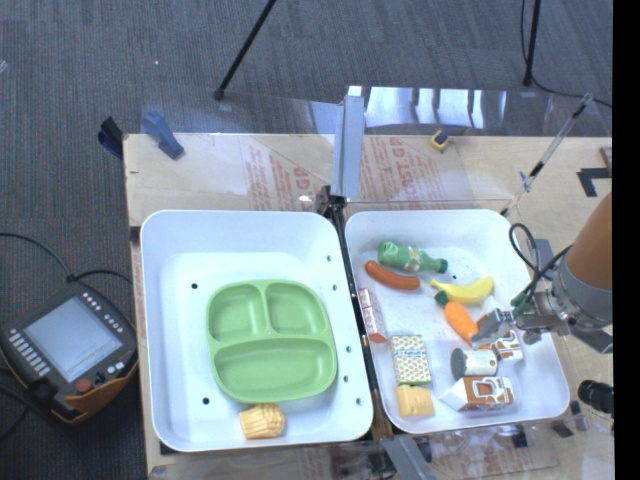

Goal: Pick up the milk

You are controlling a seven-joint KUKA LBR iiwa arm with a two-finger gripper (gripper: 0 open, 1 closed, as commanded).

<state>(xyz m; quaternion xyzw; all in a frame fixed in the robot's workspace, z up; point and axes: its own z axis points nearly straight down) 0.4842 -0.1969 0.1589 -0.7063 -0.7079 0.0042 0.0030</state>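
Camera view, milk (483, 392) carton, white and orange, seemingly lying down, right bin (530, 243).

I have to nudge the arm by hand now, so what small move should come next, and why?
Probably ease the gripper toward the near edge of the right bin. It sits above a small carton, while the bigger milk lies on its side at the bin's near edge, just beyond a grey cup. Whether its fingers are open is unclear.
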